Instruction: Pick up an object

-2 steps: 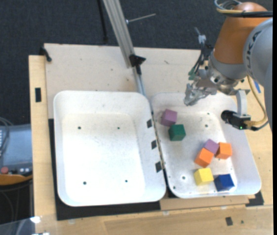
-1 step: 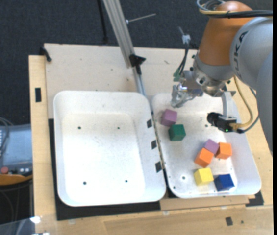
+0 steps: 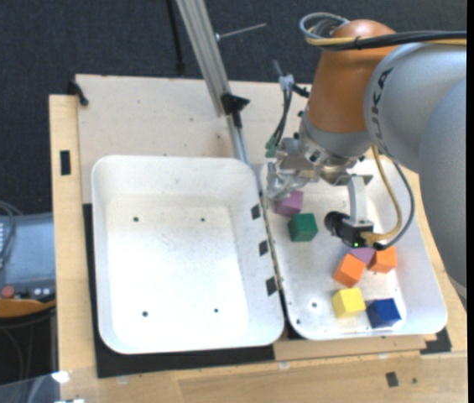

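Fingers of the grey two-finger gripper (image 3: 285, 190) pinch a small purple cube (image 3: 289, 201); a green cube (image 3: 304, 227) sits just below, an orange cube (image 3: 351, 269) farther beyond.

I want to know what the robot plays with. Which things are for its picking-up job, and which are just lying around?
For the job: the claw, purple block, green block, orange blocks, yellow block, blue block.

Just lying around: left bin, metal pole, handheld controller.
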{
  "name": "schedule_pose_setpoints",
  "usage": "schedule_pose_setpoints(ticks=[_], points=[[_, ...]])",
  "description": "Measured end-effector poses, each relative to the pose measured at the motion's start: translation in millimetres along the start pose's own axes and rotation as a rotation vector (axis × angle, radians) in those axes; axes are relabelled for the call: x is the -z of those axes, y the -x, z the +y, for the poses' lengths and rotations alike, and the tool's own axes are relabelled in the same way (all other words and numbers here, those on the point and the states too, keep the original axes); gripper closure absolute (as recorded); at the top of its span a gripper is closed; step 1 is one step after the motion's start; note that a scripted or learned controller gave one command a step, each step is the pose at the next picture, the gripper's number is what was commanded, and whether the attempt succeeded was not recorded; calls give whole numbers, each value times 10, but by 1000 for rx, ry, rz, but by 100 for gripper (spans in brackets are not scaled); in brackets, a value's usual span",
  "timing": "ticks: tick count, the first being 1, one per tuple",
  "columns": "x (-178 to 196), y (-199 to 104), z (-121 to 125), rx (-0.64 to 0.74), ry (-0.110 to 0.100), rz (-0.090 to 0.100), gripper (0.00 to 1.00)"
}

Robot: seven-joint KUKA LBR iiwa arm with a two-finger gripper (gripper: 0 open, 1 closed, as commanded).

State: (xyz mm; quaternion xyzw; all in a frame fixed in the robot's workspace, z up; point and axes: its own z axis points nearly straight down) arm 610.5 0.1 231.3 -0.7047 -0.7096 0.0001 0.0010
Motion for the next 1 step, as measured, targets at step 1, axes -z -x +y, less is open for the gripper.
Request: schedule_pose_setpoints(ticks=[1], points=[[-85,-461,-189,0,0,0,100]])
